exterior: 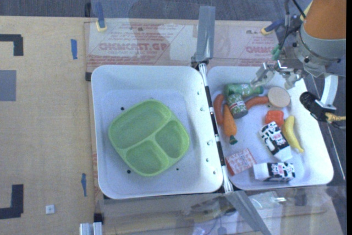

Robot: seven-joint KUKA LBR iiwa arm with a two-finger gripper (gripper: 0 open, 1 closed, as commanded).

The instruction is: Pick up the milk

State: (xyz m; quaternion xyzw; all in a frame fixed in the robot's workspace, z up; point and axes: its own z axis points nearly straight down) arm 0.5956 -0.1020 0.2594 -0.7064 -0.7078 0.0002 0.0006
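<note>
Bins sat side by side on the desk, 2 of them, both shallow and white. The left bin carried a green divided plate lying flat near its middle. The right bin held the clutter: 2 cow-patterned cartons, a green bottle, a carrot, a banana, a round tan disc, a small red piece and a flat red packet.

Either carton could be the milk. The milk carton stood tilted near the bin's middle, just beside the banana, and the second carton lay on its side by the front wall, beside the red packet. Both seemed tumbled in loosely, so neither offered a squared-up face.

At the right bin's far corner, the arm reached in from the right, and the hand hung above the back rim, near the bottle and disc and well apart from both cartons. Whether its grip was apart or together could not be told at that slant. Nothing showed in it, so the pick looked not yet begun; it would likely need to travel toward the front before descending.
</note>
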